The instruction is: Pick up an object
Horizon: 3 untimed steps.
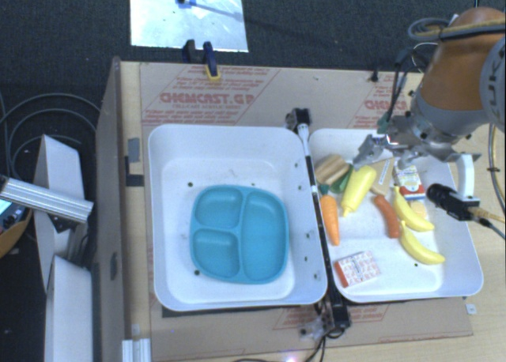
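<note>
Your arm reaches in from the right | hand over right bin, grip unreadable | two bananas, two carrots, one blue tray.

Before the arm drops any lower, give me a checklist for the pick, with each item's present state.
1. Hand is over the right bin: ok.
2. A target lies under it: ok, the toy corn cob is just below.
3. Target is free of neighbours: not ok, a bread piece and an orange carrot crowd it.
4. Fingers ready to close: cannot tell.
5. Blue divided plate in the left bin is out of the way: ok.
</note>
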{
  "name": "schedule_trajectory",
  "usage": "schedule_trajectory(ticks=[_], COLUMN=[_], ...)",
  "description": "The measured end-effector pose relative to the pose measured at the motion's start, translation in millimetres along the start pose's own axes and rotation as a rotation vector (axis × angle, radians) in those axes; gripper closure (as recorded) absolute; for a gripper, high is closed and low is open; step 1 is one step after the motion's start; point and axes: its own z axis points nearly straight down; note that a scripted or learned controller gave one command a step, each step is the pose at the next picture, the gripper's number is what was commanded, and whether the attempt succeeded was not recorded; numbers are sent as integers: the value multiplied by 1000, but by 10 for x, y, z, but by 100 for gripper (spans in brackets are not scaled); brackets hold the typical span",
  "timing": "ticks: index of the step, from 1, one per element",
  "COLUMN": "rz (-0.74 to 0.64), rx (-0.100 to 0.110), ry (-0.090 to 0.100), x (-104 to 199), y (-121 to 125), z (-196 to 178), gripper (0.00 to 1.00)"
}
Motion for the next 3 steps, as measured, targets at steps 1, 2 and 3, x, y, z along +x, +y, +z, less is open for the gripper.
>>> schedule_trajectory(ticks=[1,2,3], rz=[5,3,2], rx=[9,-9,-4], ry=[-1,-11,-4], x=[-358,-111,-93], y=[22,-36,-38], z=[1100,1444,1341], gripper=[0,0,100])
